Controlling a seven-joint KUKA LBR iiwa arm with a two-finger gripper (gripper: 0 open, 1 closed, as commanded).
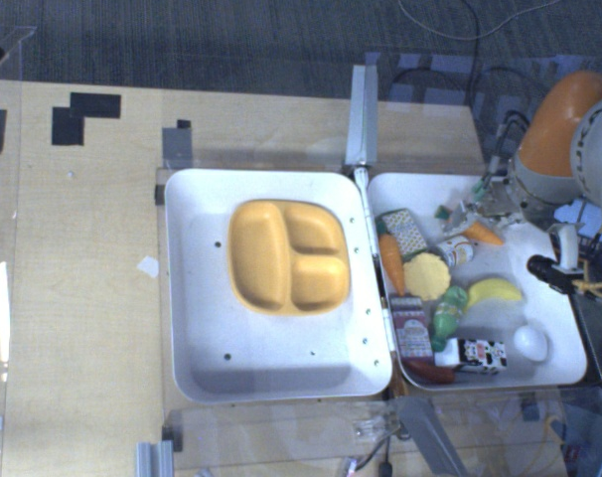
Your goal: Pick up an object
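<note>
The pincer (483, 199) sits low in the far right part of the right-hand shallow white bin (562, 366), at the end of the grey arm with its orange band (564, 117) that comes in from the right. Its tips are a small blurred tangle of metal, and whether they are spread or closed, or have anything between them, cannot be told.

Just beside the tips, on the near side, lies a small orange carrot-shaped piece (484, 233), and a greyish crumpled item (458, 251) lies close to that; contact with either is unclear. Farther left in the same bin are a grey-and-white checkered block (407, 231), a long orange carrot-like toy (391, 263) along the left wall, and a round yellow textured object (426, 275). Nearer the front edge lie a yellow banana-shaped toy (494, 291), a green bottle-like object (446, 318), a reddish printed packet (410, 328), a small black-and-white carton (480, 354) and a white egg-shaped ball (529, 342).

The left-hand shallow white bin (197, 266) holds a yellow moulded tray with three compartments (287, 256), lying roughly in its middle. Both bins rest on the pale wooden worktop (82, 296), which carries black tape marks (82, 114) at its far left.
</note>
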